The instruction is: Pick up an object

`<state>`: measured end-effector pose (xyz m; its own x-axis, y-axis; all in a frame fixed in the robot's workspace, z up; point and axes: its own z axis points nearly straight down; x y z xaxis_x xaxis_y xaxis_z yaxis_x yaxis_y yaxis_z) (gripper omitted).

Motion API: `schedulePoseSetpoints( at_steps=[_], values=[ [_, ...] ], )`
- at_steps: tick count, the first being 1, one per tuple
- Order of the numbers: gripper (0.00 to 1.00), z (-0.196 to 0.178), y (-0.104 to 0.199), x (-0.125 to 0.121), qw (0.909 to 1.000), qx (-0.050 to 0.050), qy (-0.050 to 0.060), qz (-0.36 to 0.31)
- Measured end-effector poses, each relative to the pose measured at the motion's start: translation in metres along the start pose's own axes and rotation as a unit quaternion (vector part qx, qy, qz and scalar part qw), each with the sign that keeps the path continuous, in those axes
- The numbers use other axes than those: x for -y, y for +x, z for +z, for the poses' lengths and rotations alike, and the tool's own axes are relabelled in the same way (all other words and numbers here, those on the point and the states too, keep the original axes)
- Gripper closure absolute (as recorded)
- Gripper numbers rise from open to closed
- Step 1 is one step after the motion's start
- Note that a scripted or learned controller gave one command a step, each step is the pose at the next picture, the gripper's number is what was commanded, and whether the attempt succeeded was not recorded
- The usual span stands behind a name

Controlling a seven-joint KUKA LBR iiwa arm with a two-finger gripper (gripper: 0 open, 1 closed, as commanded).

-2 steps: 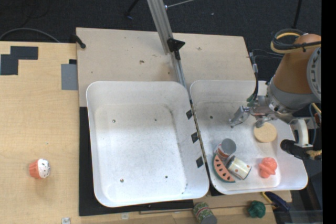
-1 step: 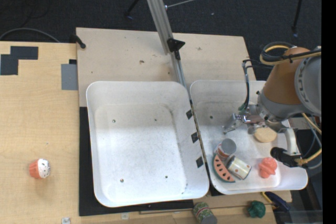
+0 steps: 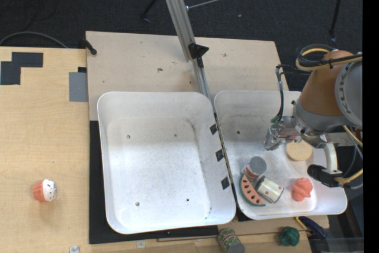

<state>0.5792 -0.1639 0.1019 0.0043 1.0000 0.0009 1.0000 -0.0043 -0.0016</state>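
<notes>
White bins, grey arm low over the right one

The gripper (image 3: 277,138) hangs over the right bin (image 3: 249,109); whether its claw is open or closed I cannot tell, and nothing shows in it. Candidates to pick lie from 3 to 6 o'clock of it: a tan disc (image 3: 299,152) just beside, a grey-capped can (image 3: 256,166), a cream cylinder (image 3: 269,189) touching a watermelon slice (image 3: 249,192), and an orange lump (image 3: 302,188). The left bin (image 3: 118,109) shows bare floor. Risk: the cluster is tight, so a descent may nudge neighbours or close on nothing.
</notes>
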Motion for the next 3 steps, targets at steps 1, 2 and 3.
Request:
schedulePoseSetpoints(
  at_steps=[1,2,3],
  values=[
    [1.00,-0.061,-0.005,-0.006,1.0000,0.001,-0.002,-0.002],
    [1.00,-0.103,-0.004,-0.006,1.0000,0.001,-0.002,-0.002],
    [1.00,-0.151,0.000,0.001,1.0000,0.001,-0.002,-0.003]
  ],
)
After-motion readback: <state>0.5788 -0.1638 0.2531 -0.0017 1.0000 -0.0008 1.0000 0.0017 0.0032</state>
